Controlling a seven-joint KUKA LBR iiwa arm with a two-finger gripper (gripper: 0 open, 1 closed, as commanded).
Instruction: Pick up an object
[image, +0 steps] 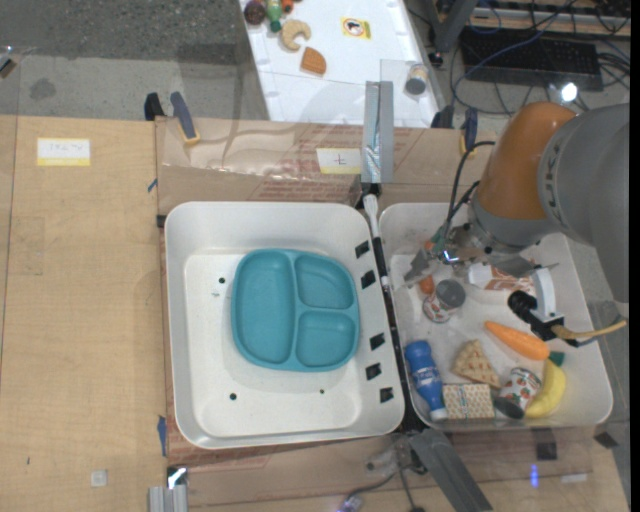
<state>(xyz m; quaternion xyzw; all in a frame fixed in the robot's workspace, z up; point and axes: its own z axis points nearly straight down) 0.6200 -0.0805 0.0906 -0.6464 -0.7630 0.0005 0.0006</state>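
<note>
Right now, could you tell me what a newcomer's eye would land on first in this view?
Probably the teal divided plate, alone in the left bin. Next, the big grey arm with its orange band, reaching from the right over the right bin. That bin is crowded: a carrot, a banana and a blue bottle lie along its near half.
</note>
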